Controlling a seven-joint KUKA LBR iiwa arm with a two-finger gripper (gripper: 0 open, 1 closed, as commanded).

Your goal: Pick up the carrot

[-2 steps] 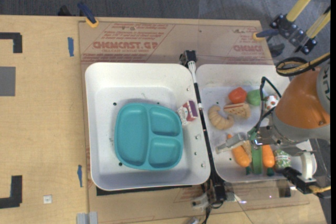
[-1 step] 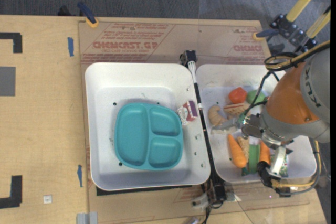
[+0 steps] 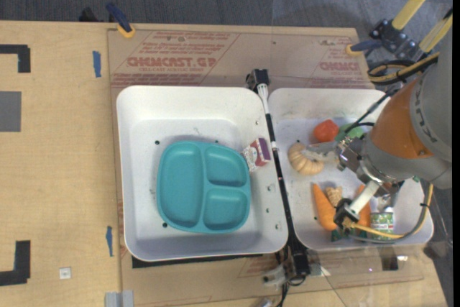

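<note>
The carrot [image 3: 323, 207] is orange and lies at a slant in the front part of the right bin [image 3: 302, 226], its thin tip pointing toward the bin's left wall. My gripper [image 3: 329, 150] hangs over the middle of that bin, above and behind the carrot, next to a tan croissant-shaped pastry [image 3: 305, 159]. Nothing shows held in it. The wrist and its attachments hide the bin floor to the right of the carrot.
A red tomato [image 3: 325, 130] and a green item [image 3: 353, 130] lie behind the gripper. A small brown piece [image 3: 333, 194] touches the carrot. A green-and-white packet [image 3: 383, 219] sits front right. The left bin [image 3: 144, 111] holds a teal divided plate [image 3: 203, 185] and a purple-white packet [image 3: 257, 153].
</note>
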